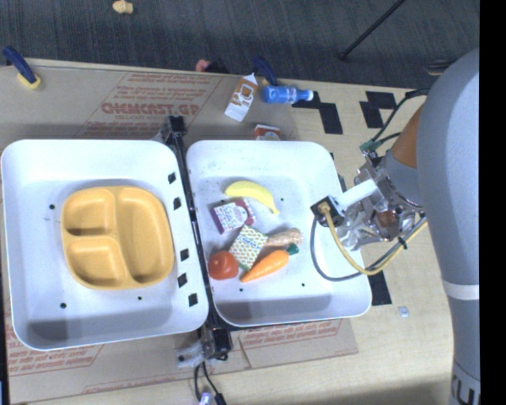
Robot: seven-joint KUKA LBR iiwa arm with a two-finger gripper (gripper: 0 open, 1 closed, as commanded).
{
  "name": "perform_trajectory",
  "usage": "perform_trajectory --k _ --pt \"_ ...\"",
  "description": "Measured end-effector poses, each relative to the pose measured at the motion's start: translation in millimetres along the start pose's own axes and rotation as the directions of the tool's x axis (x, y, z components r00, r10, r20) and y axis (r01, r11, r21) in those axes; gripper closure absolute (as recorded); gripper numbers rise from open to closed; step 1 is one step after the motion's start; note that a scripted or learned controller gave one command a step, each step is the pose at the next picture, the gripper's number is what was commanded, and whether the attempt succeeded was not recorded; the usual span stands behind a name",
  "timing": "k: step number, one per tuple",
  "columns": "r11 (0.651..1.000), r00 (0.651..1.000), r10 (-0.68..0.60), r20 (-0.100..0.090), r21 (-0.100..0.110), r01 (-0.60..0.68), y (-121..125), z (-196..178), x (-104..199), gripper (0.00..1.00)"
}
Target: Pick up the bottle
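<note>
A small tan bottle-like item with a green cap (pixel 284 240) lies in the right bin (pixel 320 298), between a carrot (pixel 266 266) and a checkered carton (pixel 248 246). A blue bottle (pixel 285 95) lies on its side on the bench behind the bins. My gripper (pixel 347 226) hangs over the right bin's right rim, to the right of the tan item and apart from it. Nothing shows in its grasp.
The right bin also holds a banana (pixel 253 195), a pink packet (pixel 232 216) and a red tomato (pixel 223 265). A yellow divided tray (pixel 116 234) fills the left bin (pixel 25 310). A small carton (pixel 241 98) lies behind the bins. A yellow cable (pixel 354 268) loops under the wrist.
</note>
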State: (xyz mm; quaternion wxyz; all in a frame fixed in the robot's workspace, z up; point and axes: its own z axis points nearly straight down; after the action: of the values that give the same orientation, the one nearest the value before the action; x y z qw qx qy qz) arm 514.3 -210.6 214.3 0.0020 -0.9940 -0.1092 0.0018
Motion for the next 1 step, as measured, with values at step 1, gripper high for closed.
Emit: perform_trajectory --k 1 --pt "1.000 1.000 0.013 0.001 0.002 -0.013 -32.0 39.9 -22.3 1.00"
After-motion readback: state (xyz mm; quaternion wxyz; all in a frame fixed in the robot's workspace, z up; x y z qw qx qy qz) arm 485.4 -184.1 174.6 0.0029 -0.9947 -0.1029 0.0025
